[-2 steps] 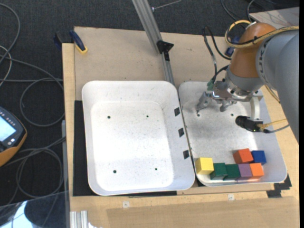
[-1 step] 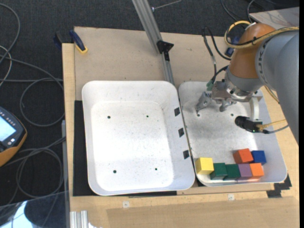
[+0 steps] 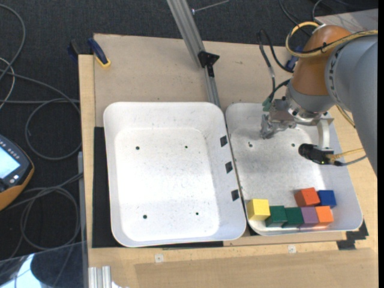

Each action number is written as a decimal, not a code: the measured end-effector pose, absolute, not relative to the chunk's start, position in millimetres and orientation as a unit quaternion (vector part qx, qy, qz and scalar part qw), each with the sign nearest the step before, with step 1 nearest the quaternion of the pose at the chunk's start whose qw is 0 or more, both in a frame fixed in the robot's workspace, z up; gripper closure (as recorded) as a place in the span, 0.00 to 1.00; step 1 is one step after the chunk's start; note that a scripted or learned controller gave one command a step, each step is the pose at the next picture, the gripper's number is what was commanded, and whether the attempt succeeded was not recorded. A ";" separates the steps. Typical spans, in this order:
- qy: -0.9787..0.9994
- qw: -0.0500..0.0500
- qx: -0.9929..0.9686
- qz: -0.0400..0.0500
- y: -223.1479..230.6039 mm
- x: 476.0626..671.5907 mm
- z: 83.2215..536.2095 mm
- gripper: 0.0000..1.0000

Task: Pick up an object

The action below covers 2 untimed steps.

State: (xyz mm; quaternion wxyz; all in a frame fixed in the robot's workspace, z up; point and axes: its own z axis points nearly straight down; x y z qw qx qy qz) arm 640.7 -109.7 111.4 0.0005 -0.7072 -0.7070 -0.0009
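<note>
Blocks [image 3: 292,210] crowd the right bin's [image 3: 252,161] near edge; fingers [image 3: 268,128], state unclear, hover far end.

Two white bins [image 3: 162,173], matt plastic, finely speckled. Bench top [image 3: 150,71], pale unfinished board, matt. Slanted pole [image 3: 189,23], brushed metal, dull sheen. Coloured blocks [image 3: 294,209], smooth, matt, material unclear. Arm shell [image 3: 354,65], smooth grey, with glossy orange band [image 3: 315,59].
</note>
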 end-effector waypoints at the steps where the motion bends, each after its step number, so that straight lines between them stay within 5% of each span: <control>1: -0.708 -0.002 -0.706 -0.002 -104.0 644.3 156.9 1.00; 2: -0.708 -0.003 -0.707 -0.002 -106.3 650.0 202.3 1.00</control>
